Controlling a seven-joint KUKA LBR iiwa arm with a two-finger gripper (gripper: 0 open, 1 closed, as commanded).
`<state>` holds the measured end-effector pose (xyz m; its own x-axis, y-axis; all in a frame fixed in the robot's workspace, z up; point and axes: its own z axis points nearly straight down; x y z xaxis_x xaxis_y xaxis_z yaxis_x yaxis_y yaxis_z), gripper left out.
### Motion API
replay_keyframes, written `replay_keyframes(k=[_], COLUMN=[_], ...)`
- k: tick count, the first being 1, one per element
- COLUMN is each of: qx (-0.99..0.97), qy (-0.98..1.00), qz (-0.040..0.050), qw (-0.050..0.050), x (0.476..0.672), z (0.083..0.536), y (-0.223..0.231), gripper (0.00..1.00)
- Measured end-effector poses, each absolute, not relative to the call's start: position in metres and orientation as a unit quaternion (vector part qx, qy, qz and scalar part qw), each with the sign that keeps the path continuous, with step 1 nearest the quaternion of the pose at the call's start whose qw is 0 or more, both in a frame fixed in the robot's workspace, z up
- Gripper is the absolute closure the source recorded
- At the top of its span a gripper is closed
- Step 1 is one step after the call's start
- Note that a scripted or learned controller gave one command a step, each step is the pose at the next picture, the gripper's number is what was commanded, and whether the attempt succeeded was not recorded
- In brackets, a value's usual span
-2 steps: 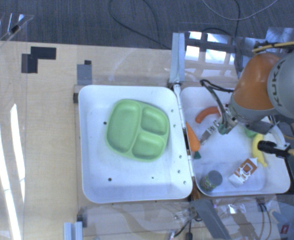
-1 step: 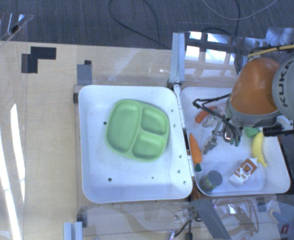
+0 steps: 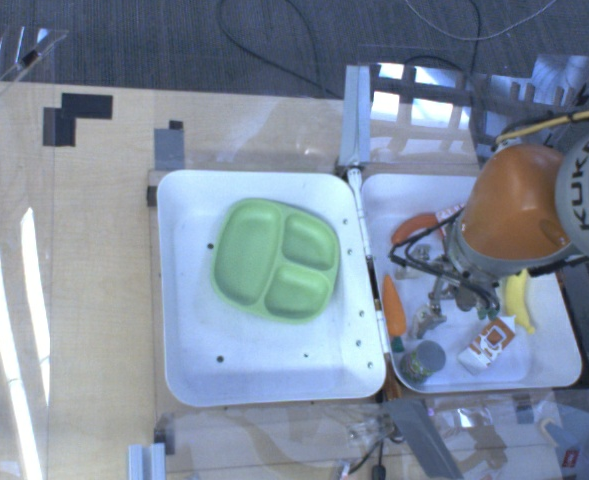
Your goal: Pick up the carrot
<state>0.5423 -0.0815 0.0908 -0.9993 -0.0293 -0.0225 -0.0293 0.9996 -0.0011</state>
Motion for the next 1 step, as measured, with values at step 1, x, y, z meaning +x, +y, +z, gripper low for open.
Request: replay_keyframes(k=[1], qx=[-0.012], qy=[1.0], qz=[0.001], qw=[0.011], x=[0.5445], z=[0.1], y=[-0.0801], gripper=[1.0])
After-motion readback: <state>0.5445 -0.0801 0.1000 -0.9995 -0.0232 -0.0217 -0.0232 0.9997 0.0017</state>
